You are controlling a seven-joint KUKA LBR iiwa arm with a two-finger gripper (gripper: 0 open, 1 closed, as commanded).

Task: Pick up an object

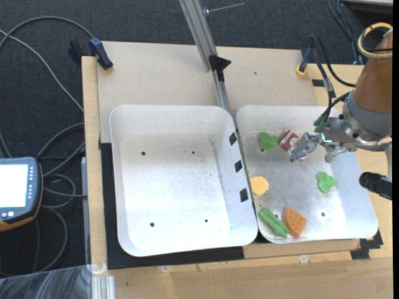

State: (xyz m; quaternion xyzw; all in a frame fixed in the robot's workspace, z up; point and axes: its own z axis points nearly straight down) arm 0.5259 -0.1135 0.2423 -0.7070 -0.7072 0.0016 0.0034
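Observation:
My gripper (301,149) hangs over the right bin (349,226), reaching in from the right. It sits just right of a small red-and-white object (287,140), close to it or touching. A green piece (268,141) lies left of that object. Another green piece (325,182) rests lower right of the gripper. A yellow piece (259,185) lies near the bin's left wall. At the front edge, a long green piece (272,222) lies beside an orange waffle-like piece (295,222). Nothing is seen between the fingers.
The left bin (124,136) stands beside the right one, with a black-clipped divider edge (237,165) between them. A slanted metal pole (199,30) rises from the back. Cables and a pendant (15,189) lie off the bench at left.

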